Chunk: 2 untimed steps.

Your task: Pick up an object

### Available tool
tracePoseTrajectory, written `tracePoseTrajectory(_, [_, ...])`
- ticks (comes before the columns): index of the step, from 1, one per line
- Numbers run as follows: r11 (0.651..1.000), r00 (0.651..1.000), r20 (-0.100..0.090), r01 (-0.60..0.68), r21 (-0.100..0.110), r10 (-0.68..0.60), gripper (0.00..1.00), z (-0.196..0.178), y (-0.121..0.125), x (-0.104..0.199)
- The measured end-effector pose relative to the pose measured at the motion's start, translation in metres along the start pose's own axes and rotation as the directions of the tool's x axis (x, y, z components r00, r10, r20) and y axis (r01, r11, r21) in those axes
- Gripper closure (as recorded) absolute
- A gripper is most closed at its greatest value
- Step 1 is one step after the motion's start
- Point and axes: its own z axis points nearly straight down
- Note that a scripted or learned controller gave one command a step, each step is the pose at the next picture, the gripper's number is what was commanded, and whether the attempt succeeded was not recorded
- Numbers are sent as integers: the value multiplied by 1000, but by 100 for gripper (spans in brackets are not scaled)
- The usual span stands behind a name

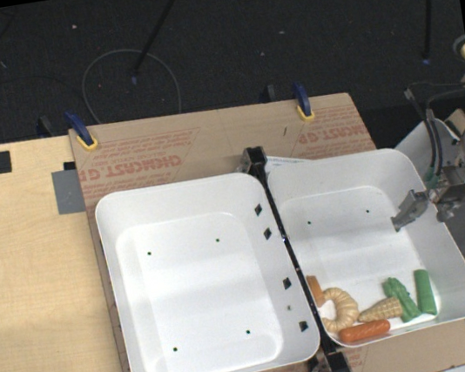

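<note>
A: Where does the end effector (pixel 406 212) sit right now?

B: At the right edge of the right bin (pixel 336 174), above the rim and reaching in from the side. It carries nothing that I can see, and the view is too coarse there to say whether it is wide or narrow, so I cannot tell.

A: And the things to pick?

B: All gathered in the near corner of that right bin. A red-orange sausage shape (pixel 364 333) lies along the front wall. Just behind it is a curled tan piece (pixel 341 304), and a tan cone (pixel 384 311) lies beside that. Two green sticks (pixel 400 296) (pixel 424 292) lie to the right, close together. The left bin (pixel 123 217) has no objects in it.

A: Which one would you go for?

B: My judgement is the rightmost green stick. It lies a little apart from the pile and nearest the arm's side. The sausage hugs the wall, which leaves little room for a finger.

A: How to do it well?

B: Come down straight over the stick's middle, turn the wrist so the closing line crosses its short width, and descend until the bin floor is almost met before closing. Then lift slowly and check that it is truly held.
</note>
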Motion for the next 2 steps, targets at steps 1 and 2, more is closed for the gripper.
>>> tracePoseTrajectory(1, [1000,1000,0,0,0,0,100,-10,0,0])
tracePoseTrajectory(2, [1000,1000,-2,4,4,-4,100,35,-4,57])
